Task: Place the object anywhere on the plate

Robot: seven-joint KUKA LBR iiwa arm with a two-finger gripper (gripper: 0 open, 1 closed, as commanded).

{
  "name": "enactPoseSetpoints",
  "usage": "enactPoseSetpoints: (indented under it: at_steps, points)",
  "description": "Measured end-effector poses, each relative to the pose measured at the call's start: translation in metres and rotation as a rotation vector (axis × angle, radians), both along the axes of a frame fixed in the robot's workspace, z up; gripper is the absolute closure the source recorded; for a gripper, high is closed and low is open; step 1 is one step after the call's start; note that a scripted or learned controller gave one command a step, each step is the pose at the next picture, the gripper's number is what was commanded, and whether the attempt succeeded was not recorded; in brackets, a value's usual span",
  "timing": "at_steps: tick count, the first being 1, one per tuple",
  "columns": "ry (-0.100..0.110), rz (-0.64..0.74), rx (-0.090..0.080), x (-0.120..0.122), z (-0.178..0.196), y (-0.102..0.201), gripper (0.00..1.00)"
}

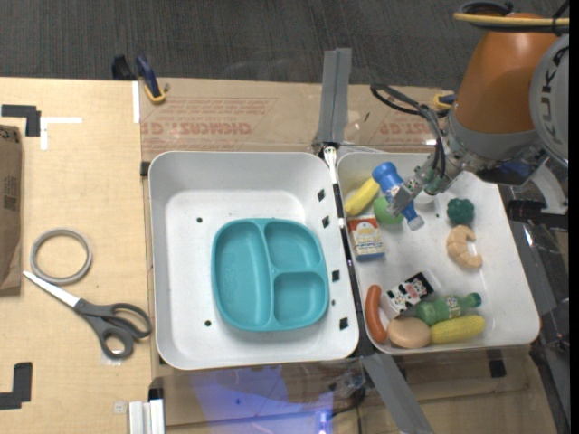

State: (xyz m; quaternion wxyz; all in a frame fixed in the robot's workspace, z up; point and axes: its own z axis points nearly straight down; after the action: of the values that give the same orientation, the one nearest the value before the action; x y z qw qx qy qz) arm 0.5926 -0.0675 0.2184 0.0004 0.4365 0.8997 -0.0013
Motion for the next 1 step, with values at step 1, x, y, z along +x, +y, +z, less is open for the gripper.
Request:
enactPoseSetpoints:
  at_steps: [1]
  points:
    - [0.000,0.000,0.000,0.0000,0.0001,-0.0001,0.00]
